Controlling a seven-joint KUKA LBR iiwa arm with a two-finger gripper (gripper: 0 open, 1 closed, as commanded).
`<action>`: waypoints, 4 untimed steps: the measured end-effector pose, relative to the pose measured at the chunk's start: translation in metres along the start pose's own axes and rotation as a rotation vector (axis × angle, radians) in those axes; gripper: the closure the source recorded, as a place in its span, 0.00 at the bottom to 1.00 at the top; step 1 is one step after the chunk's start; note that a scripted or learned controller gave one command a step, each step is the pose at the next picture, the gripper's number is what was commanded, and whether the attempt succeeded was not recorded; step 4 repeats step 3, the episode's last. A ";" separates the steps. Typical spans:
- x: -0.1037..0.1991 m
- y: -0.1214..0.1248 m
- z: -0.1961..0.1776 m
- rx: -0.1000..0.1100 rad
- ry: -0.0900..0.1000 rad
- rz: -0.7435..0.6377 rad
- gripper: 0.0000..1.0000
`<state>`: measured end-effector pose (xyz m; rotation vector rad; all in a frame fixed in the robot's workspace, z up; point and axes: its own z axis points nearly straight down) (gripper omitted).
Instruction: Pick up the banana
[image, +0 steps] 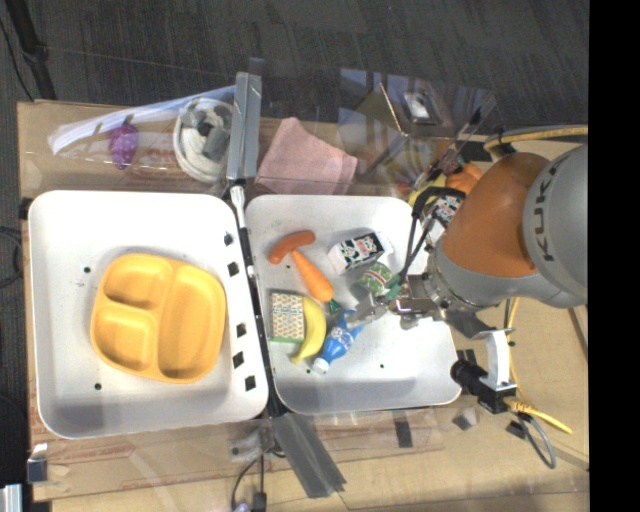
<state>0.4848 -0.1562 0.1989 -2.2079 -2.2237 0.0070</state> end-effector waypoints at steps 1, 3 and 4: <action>0.060 0.010 0.092 -0.007 -0.003 -0.354 0.00; 0.050 0.064 0.100 0.000 -0.001 -0.190 1.00; 0.050 0.064 0.100 0.000 -0.001 -0.190 1.00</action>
